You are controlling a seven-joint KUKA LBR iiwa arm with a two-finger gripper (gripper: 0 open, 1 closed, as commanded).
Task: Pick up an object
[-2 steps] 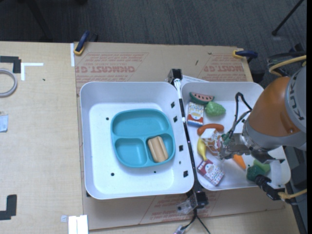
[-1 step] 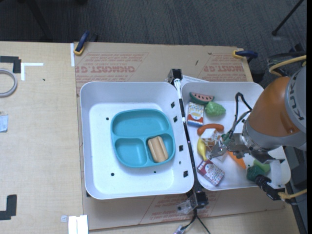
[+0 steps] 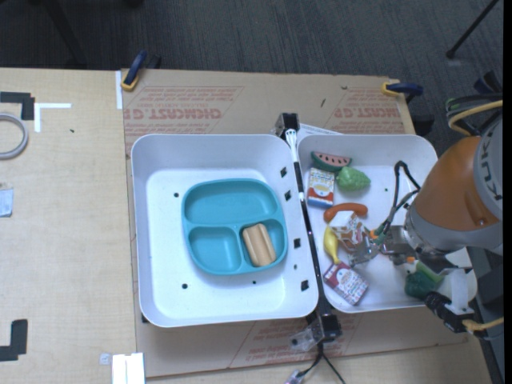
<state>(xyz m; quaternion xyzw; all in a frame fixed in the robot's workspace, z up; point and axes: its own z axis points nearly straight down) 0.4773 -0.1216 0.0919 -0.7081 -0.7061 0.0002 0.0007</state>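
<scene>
My gripper (image 3: 364, 247) is low in the right bin (image 3: 384, 152), reaching in from the right under the orange-banded arm (image 3: 458, 184). It sits right beside a yellow banana (image 3: 330, 243) and a small clear-wrapped item (image 3: 350, 230). A red sausage (image 3: 346, 210) lies just above them. Farther back are a small carton (image 3: 321, 189), a green lump (image 3: 354, 179) and a watermelon slice (image 3: 330, 160). A red-and-white packet (image 3: 346, 284) lies at the bin's front. A green object (image 3: 422, 282) rests at the front right, partly under the arm.
The left bin (image 3: 160, 214) holds a teal divided tray (image 3: 214, 206) with a tan bread roll (image 3: 258, 244) in its right compartment. Clips (image 3: 289, 123) join the bins along the middle wall. Brown cardboard (image 3: 200, 106) lies under both bins.
</scene>
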